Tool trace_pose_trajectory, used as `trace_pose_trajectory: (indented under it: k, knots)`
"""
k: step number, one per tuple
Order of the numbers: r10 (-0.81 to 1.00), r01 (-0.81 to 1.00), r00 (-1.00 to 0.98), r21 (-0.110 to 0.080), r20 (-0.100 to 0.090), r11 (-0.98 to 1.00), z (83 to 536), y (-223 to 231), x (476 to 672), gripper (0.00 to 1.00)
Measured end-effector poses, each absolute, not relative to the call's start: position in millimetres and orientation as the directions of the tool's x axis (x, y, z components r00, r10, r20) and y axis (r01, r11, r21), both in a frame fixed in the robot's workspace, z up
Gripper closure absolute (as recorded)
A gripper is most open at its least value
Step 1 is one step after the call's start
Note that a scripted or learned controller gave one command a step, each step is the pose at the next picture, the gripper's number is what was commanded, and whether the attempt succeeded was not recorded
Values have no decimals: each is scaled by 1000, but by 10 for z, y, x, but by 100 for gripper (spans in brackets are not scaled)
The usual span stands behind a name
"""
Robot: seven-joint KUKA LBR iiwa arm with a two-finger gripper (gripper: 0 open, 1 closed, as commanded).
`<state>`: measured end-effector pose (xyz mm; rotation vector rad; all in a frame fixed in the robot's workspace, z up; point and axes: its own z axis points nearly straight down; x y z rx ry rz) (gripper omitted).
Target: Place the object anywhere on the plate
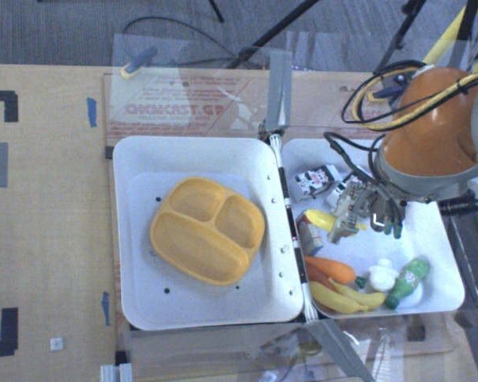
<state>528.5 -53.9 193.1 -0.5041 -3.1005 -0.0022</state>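
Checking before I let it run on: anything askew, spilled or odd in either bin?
Nothing spilled or damaged. The yellow plate lies rotated at an angle in the left bin; the toys, such as the carrot and banana, lie jumbled in the right bin.

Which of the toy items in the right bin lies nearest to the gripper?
The small yellow piece, just left of the gripper; the carrot, banana and green bottle lie lower down.

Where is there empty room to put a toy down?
The yellow three-compartment plastic plate in the left white bin has all three sections bare. Bare bin floor also rings the plate, widest toward the near left corner. The right white bin is crowded: orange toy carrot, yellow toy banana, green bottle, and the end effector.
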Motion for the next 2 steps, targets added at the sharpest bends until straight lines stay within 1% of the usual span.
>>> trace_pose_trajectory:
  k: [1,2]
  knots:
    - [-95,-95,-995,2,-8,995,1976,13,5527,100]
    - [-94,-94,-996,2,-8,996,1976,10,5527,0]
